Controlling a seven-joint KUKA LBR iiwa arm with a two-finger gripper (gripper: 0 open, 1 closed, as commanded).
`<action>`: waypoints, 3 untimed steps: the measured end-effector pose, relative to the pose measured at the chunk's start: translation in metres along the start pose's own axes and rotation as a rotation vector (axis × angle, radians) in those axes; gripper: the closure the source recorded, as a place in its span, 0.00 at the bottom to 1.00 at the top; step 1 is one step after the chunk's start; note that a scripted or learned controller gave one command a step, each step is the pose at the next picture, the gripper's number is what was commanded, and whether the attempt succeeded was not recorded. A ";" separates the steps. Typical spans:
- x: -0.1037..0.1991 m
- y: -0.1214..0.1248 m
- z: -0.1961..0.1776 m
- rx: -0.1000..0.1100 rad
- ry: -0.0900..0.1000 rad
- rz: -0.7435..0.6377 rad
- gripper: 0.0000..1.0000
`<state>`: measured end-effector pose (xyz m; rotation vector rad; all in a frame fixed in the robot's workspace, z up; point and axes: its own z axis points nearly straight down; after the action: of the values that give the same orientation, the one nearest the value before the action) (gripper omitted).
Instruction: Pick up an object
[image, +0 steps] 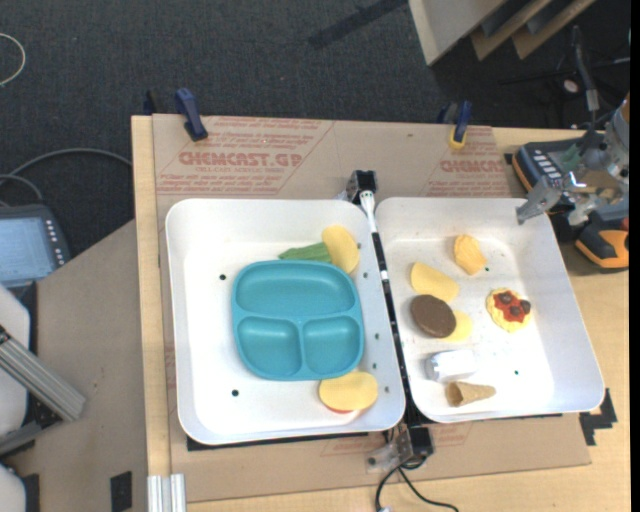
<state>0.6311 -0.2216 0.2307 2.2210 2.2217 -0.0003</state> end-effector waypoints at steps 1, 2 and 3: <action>0.026 -0.023 0.075 0.007 0.003 0.000 0.00; 0.064 0.035 0.146 -0.008 -0.002 -0.004 0.00; 0.063 0.033 0.135 -0.005 -0.003 -0.002 1.00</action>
<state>0.6636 -0.1591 0.0957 2.2148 2.2203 0.0025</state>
